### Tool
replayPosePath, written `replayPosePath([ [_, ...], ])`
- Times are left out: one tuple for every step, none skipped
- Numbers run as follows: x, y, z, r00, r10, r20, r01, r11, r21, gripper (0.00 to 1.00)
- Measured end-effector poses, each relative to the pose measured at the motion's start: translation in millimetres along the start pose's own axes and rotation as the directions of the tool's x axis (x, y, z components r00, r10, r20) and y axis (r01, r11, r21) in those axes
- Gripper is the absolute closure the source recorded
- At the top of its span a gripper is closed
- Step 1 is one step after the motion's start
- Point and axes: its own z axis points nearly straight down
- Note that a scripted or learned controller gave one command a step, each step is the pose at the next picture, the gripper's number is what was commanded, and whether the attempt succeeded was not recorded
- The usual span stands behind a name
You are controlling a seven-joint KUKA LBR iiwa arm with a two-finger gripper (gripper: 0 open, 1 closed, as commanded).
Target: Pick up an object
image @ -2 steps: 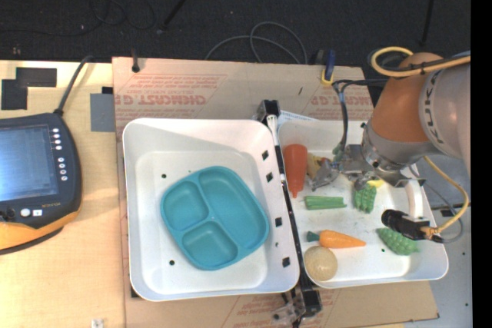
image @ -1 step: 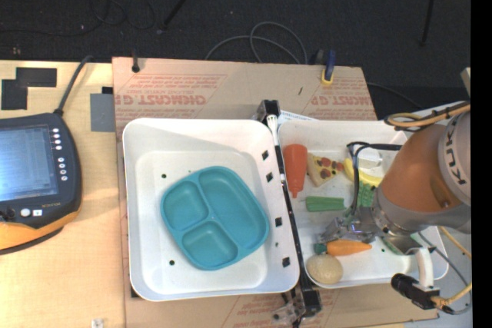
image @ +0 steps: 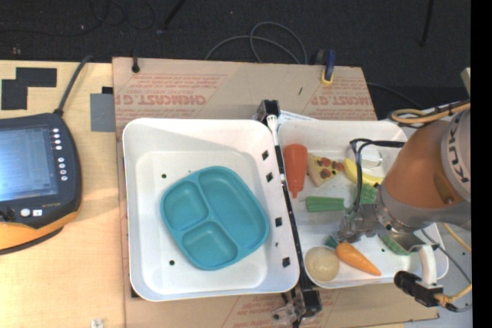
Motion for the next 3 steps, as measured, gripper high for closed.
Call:
replayPosePath([
  [0,0,0,1.0,0.001,0.0,-0.001,1.0,0.0,0.0],
  [44,34,9,1.0,-0.009,0.002,0.009,1.0,-0.003,0.0],
  [35,73,8,1.0,-0.007,0.002,0.007,1.0,-0.005,0.0],
])
